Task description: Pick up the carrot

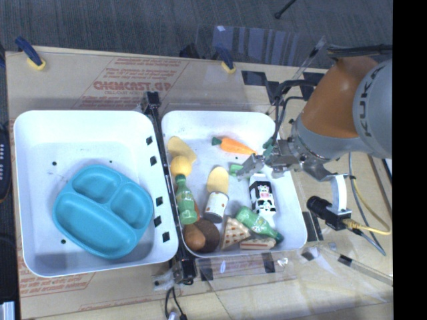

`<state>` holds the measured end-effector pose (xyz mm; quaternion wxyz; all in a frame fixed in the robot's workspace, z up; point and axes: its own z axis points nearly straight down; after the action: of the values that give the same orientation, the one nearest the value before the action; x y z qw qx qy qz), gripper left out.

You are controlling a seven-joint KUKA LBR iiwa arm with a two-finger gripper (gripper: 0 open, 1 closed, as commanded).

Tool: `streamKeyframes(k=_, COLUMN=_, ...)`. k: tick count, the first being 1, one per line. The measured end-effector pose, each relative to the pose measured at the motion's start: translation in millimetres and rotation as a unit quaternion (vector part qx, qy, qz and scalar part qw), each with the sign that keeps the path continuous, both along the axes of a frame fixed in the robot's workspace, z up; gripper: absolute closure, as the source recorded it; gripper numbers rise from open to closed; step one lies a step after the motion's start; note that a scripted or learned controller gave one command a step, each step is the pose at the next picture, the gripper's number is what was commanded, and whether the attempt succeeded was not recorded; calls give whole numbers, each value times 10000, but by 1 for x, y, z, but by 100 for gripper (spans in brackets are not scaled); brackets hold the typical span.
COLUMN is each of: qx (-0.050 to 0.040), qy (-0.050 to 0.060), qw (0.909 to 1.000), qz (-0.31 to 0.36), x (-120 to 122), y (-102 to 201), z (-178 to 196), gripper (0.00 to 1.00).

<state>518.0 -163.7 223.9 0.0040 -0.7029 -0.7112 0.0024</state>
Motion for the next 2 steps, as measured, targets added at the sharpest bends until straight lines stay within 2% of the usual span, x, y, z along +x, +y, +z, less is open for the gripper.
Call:
streamKeyframes(k=1, qx=-16, qy=39, qw=10000, qz=-48, x=82, y=-6, z=-77, gripper=0)
streamKeyframes(k=2, qx=-24, qy=17, qw=9986, qz=-528, x=135, y=-45, z=-130, gripper=0)
